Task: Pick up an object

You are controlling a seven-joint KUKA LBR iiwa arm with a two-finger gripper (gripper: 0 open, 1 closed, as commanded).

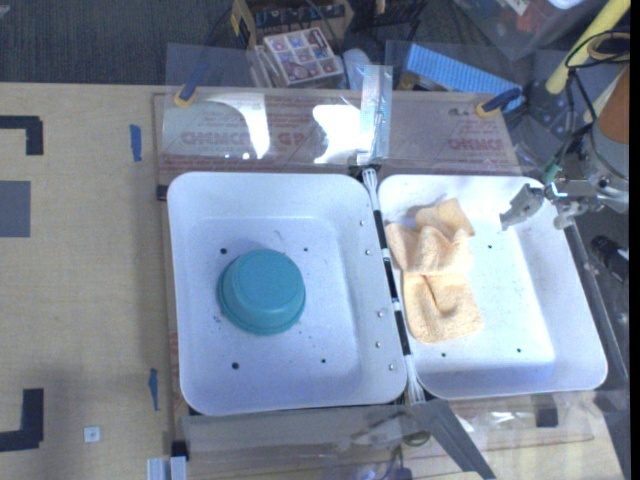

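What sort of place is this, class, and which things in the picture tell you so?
Probably a robotics lab or test bench: two white bins side by side on a wooden bench, a robot gripper reaching in, and cables and storage clutter behind.

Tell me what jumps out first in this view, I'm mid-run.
A teal bowl sits upside down in the middle of the left bin. A crumpled tan cloth lies against the right bin's left wall. The gripper hangs over that bin's upper right corner, apart from the cloth.

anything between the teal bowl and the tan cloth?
In the camera view, just the two bins' adjoining walls. The bowl sits in the left bin, the cloth at the right bin's left side, against that divide.
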